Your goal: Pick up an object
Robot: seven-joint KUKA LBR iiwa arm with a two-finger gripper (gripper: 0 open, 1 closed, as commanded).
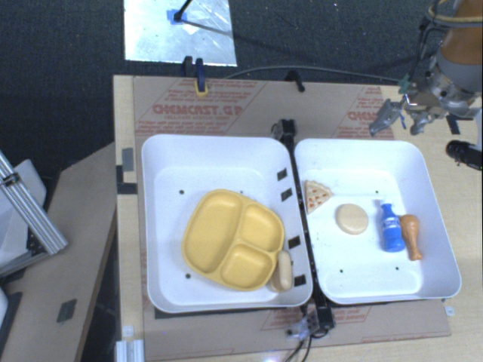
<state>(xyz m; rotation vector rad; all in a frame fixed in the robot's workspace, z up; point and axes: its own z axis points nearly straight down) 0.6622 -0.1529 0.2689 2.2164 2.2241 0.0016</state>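
The right bin holds a pizza slice near its left wall, a round tan cookie in the middle, a blue bottle and a brown chicken drumstick side by side to the right. My gripper hangs above the bench just beyond the right bin's far edge, at the upper right. Its fingers are spread apart with nothing between them.
The left bin carries a yellow divided tray with a pale bread roll beside its near right corner. A black divider runs between the bins. A shiny metal sheet lies on the dark floor behind the bench.
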